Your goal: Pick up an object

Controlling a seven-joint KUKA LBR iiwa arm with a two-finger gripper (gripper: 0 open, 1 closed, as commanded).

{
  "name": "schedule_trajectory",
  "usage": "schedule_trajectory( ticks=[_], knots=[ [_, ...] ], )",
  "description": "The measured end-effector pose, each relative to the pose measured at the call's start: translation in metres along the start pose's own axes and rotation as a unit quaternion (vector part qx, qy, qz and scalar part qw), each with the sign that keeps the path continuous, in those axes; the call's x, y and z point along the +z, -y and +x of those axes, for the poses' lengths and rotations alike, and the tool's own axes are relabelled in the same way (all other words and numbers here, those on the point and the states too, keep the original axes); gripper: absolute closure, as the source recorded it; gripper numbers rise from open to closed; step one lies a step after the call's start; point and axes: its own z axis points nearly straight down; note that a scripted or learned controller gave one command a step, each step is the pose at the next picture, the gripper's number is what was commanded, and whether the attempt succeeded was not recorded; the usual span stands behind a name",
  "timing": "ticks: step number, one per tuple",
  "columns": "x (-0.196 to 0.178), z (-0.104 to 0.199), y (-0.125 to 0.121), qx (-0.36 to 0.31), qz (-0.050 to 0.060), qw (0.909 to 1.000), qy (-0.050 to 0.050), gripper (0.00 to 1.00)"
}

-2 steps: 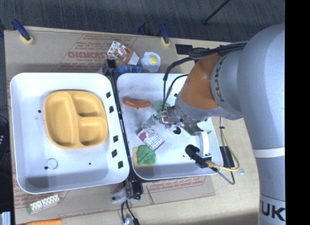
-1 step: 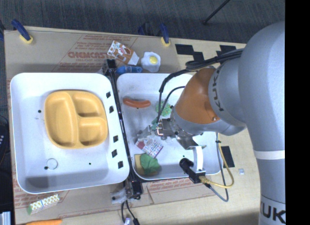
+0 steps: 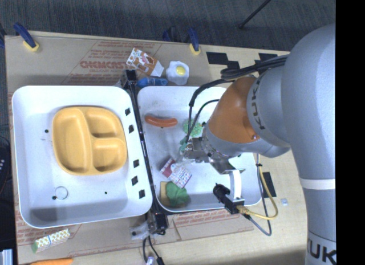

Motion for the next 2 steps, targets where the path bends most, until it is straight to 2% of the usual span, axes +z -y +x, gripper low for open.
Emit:
schedule_trajectory(
  ticks=[1,2],
  knots=[
    [0.000,0.000,0.000,0.000,0.000,1.0000,0.000,0.00],
    [0.010,0.008,0.018,-0.065,-0.003,0.9979,0.000,0.00]
  ],
)
